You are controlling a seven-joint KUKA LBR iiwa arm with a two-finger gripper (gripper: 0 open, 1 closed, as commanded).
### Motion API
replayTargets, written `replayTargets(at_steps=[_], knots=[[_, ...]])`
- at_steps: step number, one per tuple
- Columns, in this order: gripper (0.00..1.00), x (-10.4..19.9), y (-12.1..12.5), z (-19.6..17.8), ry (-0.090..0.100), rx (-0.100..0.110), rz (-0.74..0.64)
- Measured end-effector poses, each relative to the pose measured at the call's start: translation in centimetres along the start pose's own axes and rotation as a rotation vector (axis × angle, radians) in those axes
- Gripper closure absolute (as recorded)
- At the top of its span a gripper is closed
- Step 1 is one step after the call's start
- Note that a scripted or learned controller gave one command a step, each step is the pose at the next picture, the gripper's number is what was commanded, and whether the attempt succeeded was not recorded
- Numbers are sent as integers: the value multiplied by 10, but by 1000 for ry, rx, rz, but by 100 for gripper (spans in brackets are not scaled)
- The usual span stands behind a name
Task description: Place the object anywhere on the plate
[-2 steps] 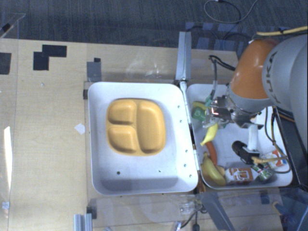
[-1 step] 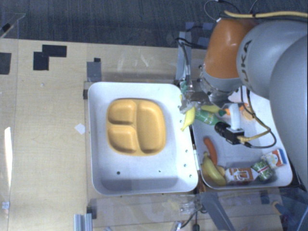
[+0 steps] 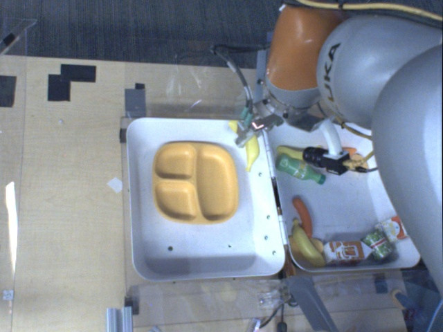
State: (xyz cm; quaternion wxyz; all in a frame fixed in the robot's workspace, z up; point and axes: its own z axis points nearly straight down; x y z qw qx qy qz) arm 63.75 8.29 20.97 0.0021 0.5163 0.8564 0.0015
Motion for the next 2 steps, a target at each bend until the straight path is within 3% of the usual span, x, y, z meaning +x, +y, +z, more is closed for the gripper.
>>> replayTargets(at_steps=[1, 2], knots=[[100, -17, 15, 26, 0, 1, -13], [100, 46, 61, 28, 1, -1, -61]])
